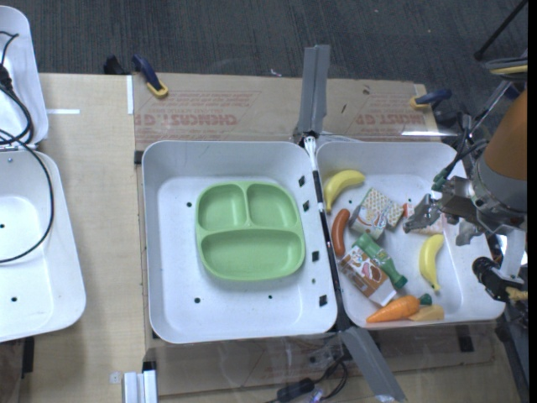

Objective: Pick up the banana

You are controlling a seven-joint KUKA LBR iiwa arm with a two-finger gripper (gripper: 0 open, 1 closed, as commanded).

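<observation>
we see two shallow white bins side by side on the bench. the left bin [159, 250] holds a green divided plate [249, 230] lying flat near its middle. the right bin [382, 151] is crowded with toy food. there are two bananas here: one banana [342, 183] lies curved in the upper left corner of this bin, close to the wall shared with the other bin, and a second banana [431, 260] lies near the right side, running roughly top to bottom. a red sausage [339, 231] lies just below the first banana, and a small patterned box [378, 211] sits beside it. lower down we find a green bottle [383, 262] tilted across a printed carton [366, 272], with a carrot [394, 309] along the bottom wall. the arm [508, 154] reaches in from the right, and its gripper [419, 217] hangs over the bin just above the upper end of the second banana, beside the patterned box. nothing sits between its tips that we can make out, and we cannot tell whether the pincer is apart or together.
</observation>
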